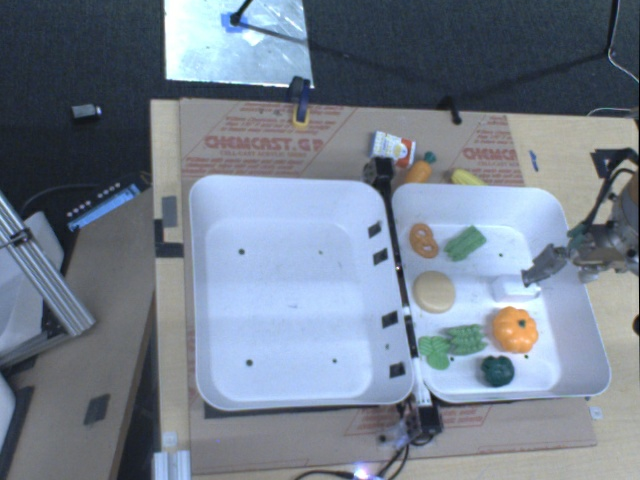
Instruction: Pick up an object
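Bench edge cuts off arm (612, 236); fingers (540, 266) blurred.

Arm end (605, 243): grey metal housing, blocky, dull finish. Thin dark cables (604, 190) loop above it beside a black bracket. Jaws end in a grey angular finger (545, 265), slim, darker than the housing, blurred in detail.

A yellow-and-blue clamp (299, 102) gripped the bench's far edge. Farther off, a shiny metal sheet (236, 26) lay on the dark floor, and a small black device (87, 112) sat to the left.
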`<state>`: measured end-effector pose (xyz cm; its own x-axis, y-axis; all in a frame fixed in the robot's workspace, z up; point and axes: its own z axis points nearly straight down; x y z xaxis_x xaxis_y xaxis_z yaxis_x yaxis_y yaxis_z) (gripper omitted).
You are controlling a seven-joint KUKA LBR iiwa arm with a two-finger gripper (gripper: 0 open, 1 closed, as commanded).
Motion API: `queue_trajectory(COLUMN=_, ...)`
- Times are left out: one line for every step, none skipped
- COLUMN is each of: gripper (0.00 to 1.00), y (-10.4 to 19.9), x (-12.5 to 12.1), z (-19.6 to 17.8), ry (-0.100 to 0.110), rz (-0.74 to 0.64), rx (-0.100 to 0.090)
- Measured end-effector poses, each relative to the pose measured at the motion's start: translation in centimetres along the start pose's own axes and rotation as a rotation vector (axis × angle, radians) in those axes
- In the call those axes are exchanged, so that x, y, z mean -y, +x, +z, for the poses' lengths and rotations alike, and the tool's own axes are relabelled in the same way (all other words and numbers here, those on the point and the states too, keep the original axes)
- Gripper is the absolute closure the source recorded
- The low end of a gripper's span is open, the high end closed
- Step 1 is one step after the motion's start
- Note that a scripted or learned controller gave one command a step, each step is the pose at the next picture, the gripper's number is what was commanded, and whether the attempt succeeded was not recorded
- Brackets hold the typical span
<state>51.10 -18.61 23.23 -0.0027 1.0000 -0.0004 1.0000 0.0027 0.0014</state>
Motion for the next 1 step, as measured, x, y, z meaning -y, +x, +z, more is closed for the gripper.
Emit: queue_trajectory(gripper=0.00, y=-2.05, x=-2.31, z=15.55, ry=0.004, rz=0.002, rx=-0.001)
